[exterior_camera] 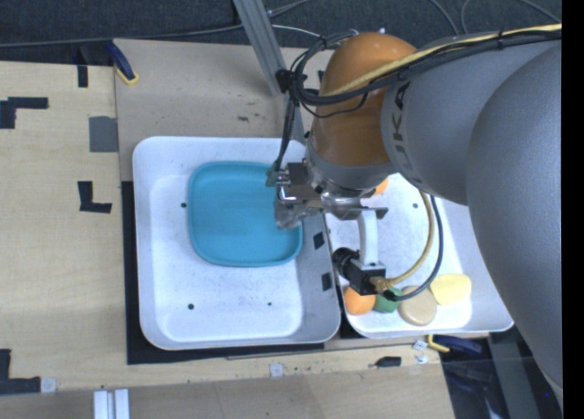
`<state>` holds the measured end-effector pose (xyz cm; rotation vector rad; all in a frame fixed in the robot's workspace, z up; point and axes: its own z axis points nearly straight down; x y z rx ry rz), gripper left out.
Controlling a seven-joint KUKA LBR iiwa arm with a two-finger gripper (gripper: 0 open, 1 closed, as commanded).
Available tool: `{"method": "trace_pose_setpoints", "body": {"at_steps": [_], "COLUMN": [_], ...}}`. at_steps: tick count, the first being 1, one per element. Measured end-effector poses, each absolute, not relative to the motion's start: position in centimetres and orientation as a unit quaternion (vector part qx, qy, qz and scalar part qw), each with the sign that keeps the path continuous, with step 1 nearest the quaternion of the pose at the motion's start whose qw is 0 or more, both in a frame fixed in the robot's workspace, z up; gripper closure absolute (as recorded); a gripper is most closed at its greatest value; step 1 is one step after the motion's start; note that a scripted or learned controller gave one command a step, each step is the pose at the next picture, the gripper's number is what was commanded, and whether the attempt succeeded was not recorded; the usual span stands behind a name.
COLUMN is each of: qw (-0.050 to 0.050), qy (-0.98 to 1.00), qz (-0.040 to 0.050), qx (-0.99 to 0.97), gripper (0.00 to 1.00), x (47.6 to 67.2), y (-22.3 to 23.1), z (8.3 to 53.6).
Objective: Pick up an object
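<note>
Fingers of the gripper [290,205] are hidden under the arm [493,134], so I cannot tell if they are apart or together. The gripper hangs over the edge of the blue dish [233,216] in the left bin [164,298].

My wooden bench [55,225] carried a white bin [146,253] at centre, a second white bin [401,216] at its three o'clock, and black tape marks [91,196] at nine.
</note>
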<state>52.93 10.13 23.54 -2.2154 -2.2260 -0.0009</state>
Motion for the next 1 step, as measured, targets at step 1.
{"method": "trace_pose_setpoints", "body": {"at_steps": [1], "qw": [0.0], "qy": [-0.707], "qz": [0.0003], "qx": [-0.707], "gripper": [0.0], "x": [52.96], "y": [9.89], "z": [23.5]}}
